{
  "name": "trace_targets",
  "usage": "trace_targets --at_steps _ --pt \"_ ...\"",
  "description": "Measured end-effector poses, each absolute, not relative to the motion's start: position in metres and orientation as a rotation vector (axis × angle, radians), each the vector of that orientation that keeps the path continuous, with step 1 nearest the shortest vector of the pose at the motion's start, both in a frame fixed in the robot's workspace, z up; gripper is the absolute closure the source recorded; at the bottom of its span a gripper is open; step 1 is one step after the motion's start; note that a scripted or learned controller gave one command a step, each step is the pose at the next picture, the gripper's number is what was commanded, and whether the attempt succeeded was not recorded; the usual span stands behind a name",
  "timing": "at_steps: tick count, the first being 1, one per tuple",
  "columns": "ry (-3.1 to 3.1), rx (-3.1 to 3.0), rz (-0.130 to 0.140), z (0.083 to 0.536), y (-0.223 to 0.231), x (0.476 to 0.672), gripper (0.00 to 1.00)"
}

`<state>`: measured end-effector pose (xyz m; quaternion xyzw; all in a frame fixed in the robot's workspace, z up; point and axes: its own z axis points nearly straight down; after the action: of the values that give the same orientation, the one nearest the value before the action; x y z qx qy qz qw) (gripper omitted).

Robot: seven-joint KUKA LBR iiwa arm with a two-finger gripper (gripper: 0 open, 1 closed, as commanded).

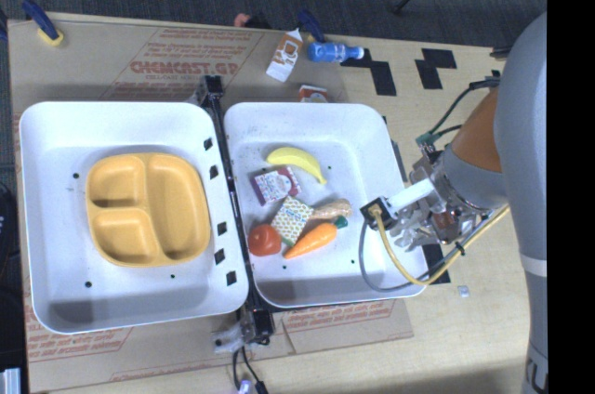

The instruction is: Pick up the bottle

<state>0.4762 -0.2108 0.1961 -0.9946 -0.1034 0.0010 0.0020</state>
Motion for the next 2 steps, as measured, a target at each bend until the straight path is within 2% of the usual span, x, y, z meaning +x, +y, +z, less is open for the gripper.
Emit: trace_targets --at_steps 1,2 --pt "-0.377 -3.113 0.008 0.161 -0.163 0.476 1.0" --pt "-0.324 -3.12 0.006 0.177 -0.191 0.476 1.0"
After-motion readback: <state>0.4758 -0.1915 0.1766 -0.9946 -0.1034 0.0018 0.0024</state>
